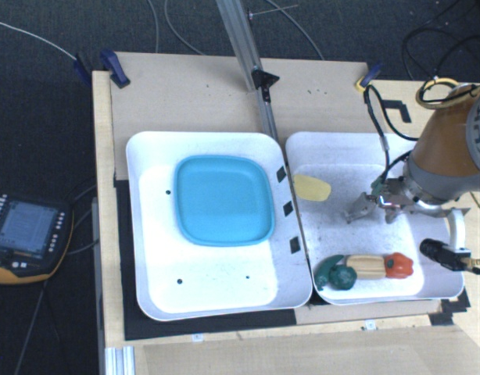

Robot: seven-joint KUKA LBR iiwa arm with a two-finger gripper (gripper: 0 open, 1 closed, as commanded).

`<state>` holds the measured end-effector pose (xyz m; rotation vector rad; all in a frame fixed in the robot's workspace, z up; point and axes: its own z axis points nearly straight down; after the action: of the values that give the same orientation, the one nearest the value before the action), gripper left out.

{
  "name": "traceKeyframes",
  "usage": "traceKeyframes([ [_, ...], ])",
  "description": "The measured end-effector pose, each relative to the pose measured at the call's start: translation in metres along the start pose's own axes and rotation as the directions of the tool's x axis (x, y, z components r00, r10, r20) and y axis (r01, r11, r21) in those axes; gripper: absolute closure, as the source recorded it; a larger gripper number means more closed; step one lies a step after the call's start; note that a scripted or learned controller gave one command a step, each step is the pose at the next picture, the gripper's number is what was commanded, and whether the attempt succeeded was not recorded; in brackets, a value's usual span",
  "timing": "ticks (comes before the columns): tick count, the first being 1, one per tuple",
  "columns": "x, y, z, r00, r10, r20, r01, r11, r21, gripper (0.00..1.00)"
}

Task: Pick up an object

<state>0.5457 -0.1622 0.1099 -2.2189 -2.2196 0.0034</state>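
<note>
In the right bin (pixel 342 151) a flat yellow piece (pixel 312 187) lies near the left wall. Along the front wall sit a green lump (pixel 336 274), a tan wooden stick (pixel 366 266) and a red piece (pixel 398 266), touching in a row. My gripper (pixel 373 211) hangs over the middle of this bin, right of the yellow piece and above the row. Its two grey fingers (pixel 355 212) are spread open with bare bin floor between them. The orange band of the arm (pixel 447 143) rises behind it at the right.
The left bin (pixel 150 233) holds a square blue plate (pixel 223 199). A metal pole (pixel 240 30) slants down to the divide between the bins. A handheld control pendant (pixel 25 233) lies on the floor at left. Cables run by the arm at right.
</note>
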Motion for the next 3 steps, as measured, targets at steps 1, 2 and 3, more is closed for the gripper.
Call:
traceKeyframes([
  [1, 0.0, 0.0, 0.015, 1.0, 0.0, 0.0, 0.0, 1.0, -0.003, 0.0],
  [2, 0.0, 0.0, 0.004, 1.0, 0.0, 0.001, 0.0, 1.0, -0.005, 1.0],
  [3, 0.0, -0.006, -0.041, 1.0, 0.0, 0.001, 0.0, 1.0, -0.007, 1.0],
])
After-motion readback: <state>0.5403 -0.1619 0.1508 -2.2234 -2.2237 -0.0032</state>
